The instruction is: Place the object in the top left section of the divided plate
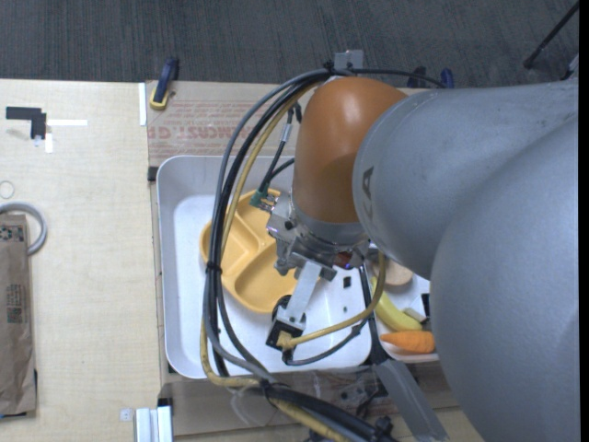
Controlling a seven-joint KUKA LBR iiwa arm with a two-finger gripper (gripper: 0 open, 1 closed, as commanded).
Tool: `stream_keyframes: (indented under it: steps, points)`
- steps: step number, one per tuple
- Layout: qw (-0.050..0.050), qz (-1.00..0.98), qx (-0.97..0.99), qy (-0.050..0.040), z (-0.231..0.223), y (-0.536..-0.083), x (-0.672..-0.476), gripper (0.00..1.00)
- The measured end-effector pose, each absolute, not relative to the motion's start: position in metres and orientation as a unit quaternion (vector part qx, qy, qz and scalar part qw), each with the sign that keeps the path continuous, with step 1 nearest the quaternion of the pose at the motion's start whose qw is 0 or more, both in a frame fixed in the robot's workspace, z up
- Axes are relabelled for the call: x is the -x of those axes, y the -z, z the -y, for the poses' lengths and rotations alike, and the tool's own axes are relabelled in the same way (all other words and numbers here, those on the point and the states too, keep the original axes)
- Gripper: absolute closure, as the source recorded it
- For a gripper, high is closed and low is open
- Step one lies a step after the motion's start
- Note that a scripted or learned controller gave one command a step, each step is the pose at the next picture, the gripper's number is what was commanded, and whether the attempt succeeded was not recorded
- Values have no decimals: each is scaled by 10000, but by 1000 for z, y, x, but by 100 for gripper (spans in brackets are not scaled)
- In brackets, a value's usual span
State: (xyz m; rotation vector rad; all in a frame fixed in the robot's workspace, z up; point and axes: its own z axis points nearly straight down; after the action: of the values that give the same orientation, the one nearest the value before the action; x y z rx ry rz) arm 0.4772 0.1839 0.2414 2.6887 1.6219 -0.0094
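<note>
Gripper (317, 258) sits over yellow divided plate (241, 282) in white bin (167, 247); grip state can't tell. Banana (398, 313) beside carrot (409, 341), view-right of plate.

This looks like a robotics lab. A large grey industrial arm (488, 201) with an orange band reaches over a pale wooden table (83, 247), trailing bundled black and yellow cables (224, 210). Dark grey carpet (184, 17) lies beyond the table. A blue-and-yellow clamp (166, 82) sits at the corner of printed cardboard (216, 122), a black tape mark (26, 115) is on the tabletop, and an aluminium rail (152, 424) is at the near edge. A yellow plate (241, 270) lies in a white bin (170, 274).
</note>
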Motion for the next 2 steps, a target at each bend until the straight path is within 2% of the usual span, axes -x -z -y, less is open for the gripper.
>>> stream_keyframes:
  steps: [1,2]
  points:
    - [10,-5510,-8345,29,-155,-391,-478,100]
    - [10,-5437,-8393,29,-155,-441,-478,100]
